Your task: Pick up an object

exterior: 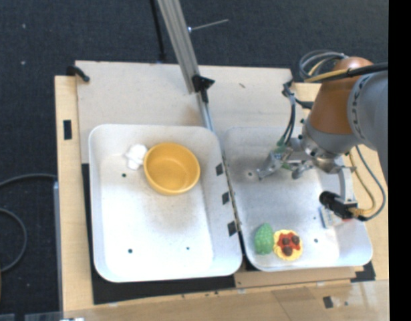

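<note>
Nearest the camera, low in the right bin (352, 246): a green lumpy object (263, 239) and, just beside it on its right, a yellow piece with red and dark spots (288, 244). Both lie against the bin's front rim, close together, possibly touching.

Sweep from the left. Left bin (125, 246): a yellow bowl (172, 168) sits upright in the upper part, with a small white crumpled item (135, 155) touching or just beside its left edge. Rest of that bin's floor shows only dark speckling.

A metal pole (182, 39) slants down from the top and ends at the rear of the gap between the bins.

Right bin, upper part: the gripper (280, 165) hangs over bare floor, the grey arm and its orange band (332, 109) entering from the right. From this angle the gripper's state cannot be told; nothing is visibly held.

Judgement on risk: the gripper is well apart from any object, so closing where it is would catch nothing. The closest candidates, the green object and the yellow piece, are crowded together at the rim; a descent there could strike the bin wall, nudge one item into the other, or pinch both badly. The bowl is wide and smooth-looking; gripped at the rim, it might slip or tip.
</note>
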Action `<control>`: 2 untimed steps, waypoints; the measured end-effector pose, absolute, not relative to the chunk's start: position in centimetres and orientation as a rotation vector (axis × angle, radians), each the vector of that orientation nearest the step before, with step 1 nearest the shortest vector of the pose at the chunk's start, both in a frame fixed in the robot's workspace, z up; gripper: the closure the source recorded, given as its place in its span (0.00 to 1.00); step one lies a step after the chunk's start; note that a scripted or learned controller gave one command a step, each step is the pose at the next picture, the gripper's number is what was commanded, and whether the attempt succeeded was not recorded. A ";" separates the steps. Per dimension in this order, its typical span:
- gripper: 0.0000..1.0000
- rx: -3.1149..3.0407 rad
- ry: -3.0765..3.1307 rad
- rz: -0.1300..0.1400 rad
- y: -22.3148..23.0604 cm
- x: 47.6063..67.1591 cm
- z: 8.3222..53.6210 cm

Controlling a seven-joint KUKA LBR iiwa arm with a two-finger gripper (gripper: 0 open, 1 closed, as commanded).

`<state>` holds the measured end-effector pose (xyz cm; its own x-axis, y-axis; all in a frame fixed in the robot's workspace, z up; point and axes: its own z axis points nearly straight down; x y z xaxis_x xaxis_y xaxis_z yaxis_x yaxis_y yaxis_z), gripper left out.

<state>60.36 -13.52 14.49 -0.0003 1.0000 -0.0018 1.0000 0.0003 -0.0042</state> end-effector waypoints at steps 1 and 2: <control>0.00 -2.223 -2.220 0.006 -13.7 60.3 9.8; 1.00 -2.230 -2.218 -0.003 -13.7 60.5 11.2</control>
<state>60.47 -13.74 11.23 0.0051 1.0000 -0.0012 1.0000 -0.0051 0.0038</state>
